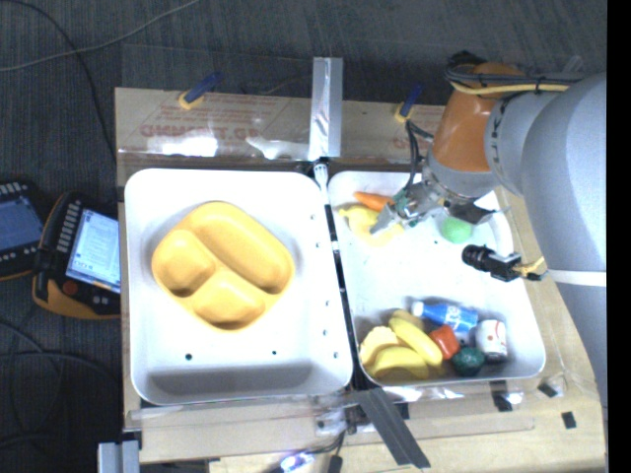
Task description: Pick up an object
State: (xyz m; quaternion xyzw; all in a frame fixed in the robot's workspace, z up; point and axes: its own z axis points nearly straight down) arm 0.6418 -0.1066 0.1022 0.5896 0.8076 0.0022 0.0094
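Orange carrot lengthwise left-right

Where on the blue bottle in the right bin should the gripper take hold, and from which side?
Grip the blue bottle across its middle, coming straight down from above. It lies on its side, running roughly left to right, and its far side faces bare bin floor. The bananas and other small toys crowd its near side, so I'd set one finger on the open side and keep the other shallow.

Robotics lab: grey-and-orange industrial arm w/ pincer over two white bins on a cardboard-topped bench, teach pendant on dark carpet far left of pincer, cables behind it.
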